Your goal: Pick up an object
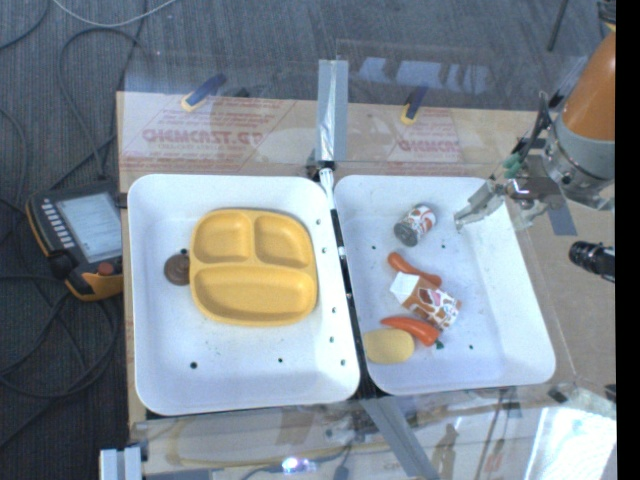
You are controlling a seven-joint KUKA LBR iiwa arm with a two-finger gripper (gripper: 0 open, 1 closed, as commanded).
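The right bin (520, 298) holds a small grey and red can (414, 223) lying on its side near the back. In front of it are a small orange-red piece (404, 263), a white and printed packet (430, 300), a long red-orange piece (411, 329) and a yellow lump (388, 346). My gripper (497, 211) hangs above the bin's back right part, to the right of the can and apart from it. It is open, with nothing between its fingers.
The left bin (160, 368) carries a yellow divided plate (253, 266) with a small brown round thing (178, 268) at its left edge. A grey divider strip (332, 118) runs between the bins at the back. A handheld pendant (80, 233) lies left of the bench.
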